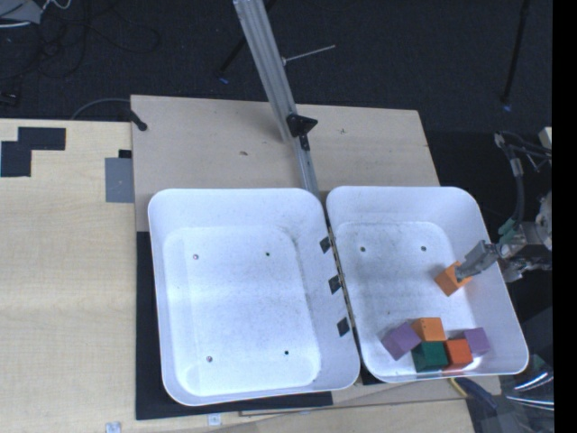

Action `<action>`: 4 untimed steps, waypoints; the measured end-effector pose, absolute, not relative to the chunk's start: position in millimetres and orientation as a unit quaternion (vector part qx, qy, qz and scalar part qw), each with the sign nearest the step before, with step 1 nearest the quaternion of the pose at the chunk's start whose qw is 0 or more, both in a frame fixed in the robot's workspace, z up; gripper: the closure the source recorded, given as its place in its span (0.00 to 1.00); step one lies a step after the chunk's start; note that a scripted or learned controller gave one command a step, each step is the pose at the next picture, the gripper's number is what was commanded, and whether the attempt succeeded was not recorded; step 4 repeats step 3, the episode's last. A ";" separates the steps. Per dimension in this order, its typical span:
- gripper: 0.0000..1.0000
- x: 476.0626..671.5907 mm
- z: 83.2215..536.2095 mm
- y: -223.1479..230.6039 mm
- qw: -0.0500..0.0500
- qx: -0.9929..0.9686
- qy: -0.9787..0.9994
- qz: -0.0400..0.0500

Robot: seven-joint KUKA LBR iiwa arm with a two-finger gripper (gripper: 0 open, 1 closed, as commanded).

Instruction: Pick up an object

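At the right edge of the frame the gripper [471, 267] reaches in over the right rim of the right bin [397, 201]. Its grey fingers pinch an orange block [448, 280], which sits tilted between the fingertips, right of the bin's centre and near its right wall (whether the block is lifted clear of the floor or resting on it cannot be told from this slant).

Toward the lower right corner of the same bin lies a tight cluster of other blocks: a purple block [401, 340] at the left, a second orange block [431, 328] just above a green block [430, 356], a red-orange block [459, 352] beside the green one, and a smaller purple block [477, 339] at the right end. The cluster lies apart from the pinched block, lower in the frame.

The left bin [171, 215] fills the centre-left, sharing a clipped seam with the right one.
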State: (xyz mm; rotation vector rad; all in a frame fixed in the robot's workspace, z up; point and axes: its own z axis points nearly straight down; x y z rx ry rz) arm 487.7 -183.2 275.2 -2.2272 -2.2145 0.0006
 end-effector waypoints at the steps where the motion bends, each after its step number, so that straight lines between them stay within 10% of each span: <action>1: 0.00 528.7 105.1 -208.5 0.004 -0.707 -0.707 0.002; 2: 0.00 598.9 90.3 -209.1 -0.001 -0.706 -0.708 -0.001; 4: 0.00 596.5 90.4 -208.9 0.001 -0.706 -0.709 0.001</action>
